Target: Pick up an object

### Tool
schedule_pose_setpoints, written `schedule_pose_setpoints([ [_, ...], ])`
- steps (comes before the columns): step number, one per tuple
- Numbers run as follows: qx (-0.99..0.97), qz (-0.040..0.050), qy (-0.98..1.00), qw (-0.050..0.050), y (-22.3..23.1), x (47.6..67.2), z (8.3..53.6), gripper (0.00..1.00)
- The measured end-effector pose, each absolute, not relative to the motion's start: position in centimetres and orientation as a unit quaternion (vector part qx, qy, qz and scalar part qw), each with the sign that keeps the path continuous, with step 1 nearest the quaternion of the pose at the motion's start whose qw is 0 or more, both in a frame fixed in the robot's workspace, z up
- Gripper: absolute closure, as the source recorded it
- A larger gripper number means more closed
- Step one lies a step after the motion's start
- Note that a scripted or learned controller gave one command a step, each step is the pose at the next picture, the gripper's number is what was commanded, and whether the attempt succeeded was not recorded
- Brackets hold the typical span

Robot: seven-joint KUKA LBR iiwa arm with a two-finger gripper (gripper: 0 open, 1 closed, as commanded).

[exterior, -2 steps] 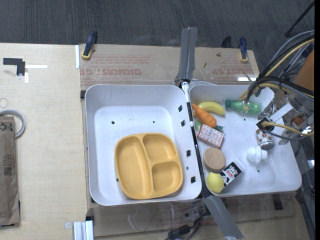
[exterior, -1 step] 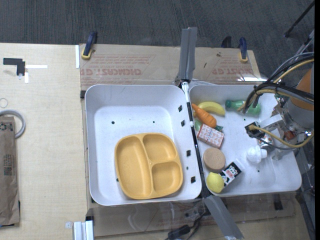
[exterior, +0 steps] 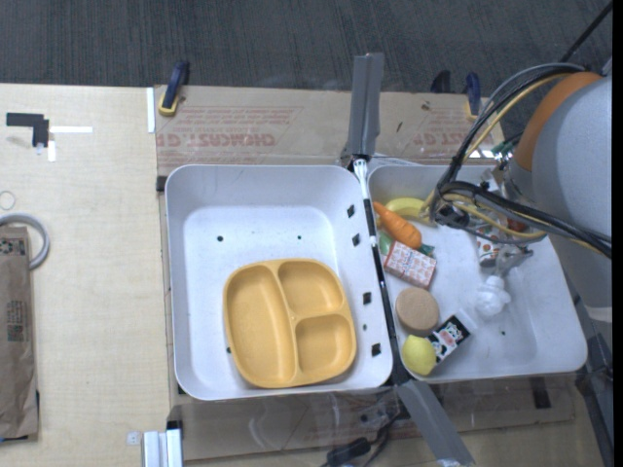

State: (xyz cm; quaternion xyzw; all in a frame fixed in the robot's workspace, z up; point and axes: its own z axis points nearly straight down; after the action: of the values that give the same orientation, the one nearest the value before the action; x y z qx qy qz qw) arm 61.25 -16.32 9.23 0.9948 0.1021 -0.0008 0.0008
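Camera view showed the gripper (exterior: 502, 253) hanging over the right bin (exterior: 555, 353), in its upper right part, under a tangle of yellow and black cables; whether it was open or closed could not be told, and nothing could be seen held in it. Just below it in the frame lay a small white crumpled object (exterior: 492, 298), pale against the bin floor and with no clear long axis. The other objects lay well to the left of the gripper, along the bin's left wall. An orange carrot (exterior: 399, 226) had its long axis slanting from upper left to lower right, with a yellow piece (exterior: 405, 205) touching it from above. Below these came a red and white carton (exterior: 410, 265), tilted the same way, then a tan round disc (exterior: 418, 309), a yellow lemon (exterior: 419, 355) and a small black and white box (exterior: 450, 337) just beside it. The left bin (exterior: 195, 261) held a yellow divided plate (exterior: 289, 321).
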Motion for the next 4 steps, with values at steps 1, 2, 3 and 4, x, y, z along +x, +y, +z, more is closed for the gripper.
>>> schedule_pose_setpoints([
  [1, 0.994, 0.0001, 0.109, -0.005, -21.5, 59.1, 9.1, 0.00],
  [2, 0.995, -0.0039, 0.104, -0.007, -21.6, 59.7, 9.0, 0.00],
  [3, 0.995, -0.0054, 0.104, -0.007, -21.6, 59.9, 8.9, 0.00],
  [4, 0.995, 0.0015, 0.103, -0.005, -21.7, 53.0, 9.2, 0.00],
])
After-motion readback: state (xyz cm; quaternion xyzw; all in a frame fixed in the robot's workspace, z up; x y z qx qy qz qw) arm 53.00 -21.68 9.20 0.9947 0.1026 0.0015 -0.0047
